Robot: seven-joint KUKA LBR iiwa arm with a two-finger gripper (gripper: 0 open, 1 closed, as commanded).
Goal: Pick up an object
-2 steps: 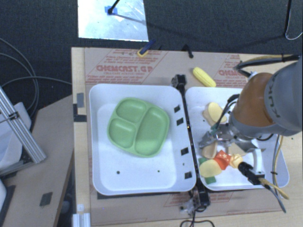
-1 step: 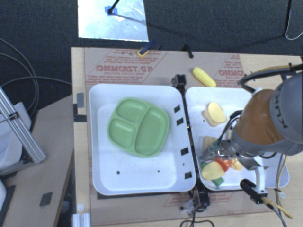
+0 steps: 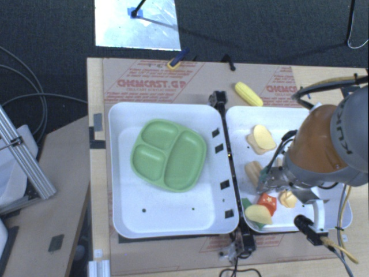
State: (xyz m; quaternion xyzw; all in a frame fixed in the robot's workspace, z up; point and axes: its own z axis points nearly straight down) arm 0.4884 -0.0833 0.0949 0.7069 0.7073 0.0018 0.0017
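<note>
In the left shallow white plastic bin (image 3: pixel 124 212) lies a pale green plastic plate divided into three compartments (image 3: pixel 169 154), set a little toward the far side and turned at an angle to the bin's walls. A black divider strip with dark tabs (image 3: pixel 226 154) runs between this bin and the right shallow white plastic bin (image 3: pixel 288 115). Beyond the bins, on the brown cardboard sheet printed with red lettering (image 3: pixel 150 81), a yellow toy corn cob (image 3: pixel 248 94) rests just past the far left corner of the right bin. Inside the right bin, a pale yellow rounded toy piece (image 3: pixel 262 138) sits toward the far left, with a tan bread-like piece (image 3: pixel 253 170) nearer. Nearer again, along the bin's near wall, a yellow lemon-shaped toy (image 3: pixel 258 214) lies on a small green piece, and a small red toy with a white patch (image 3: pixel 267 203) sits just beside it, with a small yellow chunk (image 3: pixel 287 199) to the right. The gripper (image 3: pixel 270 180) hangs low over this cluster, close above the red toy and just right of the tan piece; whether its fingers are spread or closed, or have anything between them, I cannot tell, since the grey and orange arm (image 3: pixel 323 143) covers much of it from the right.
</note>
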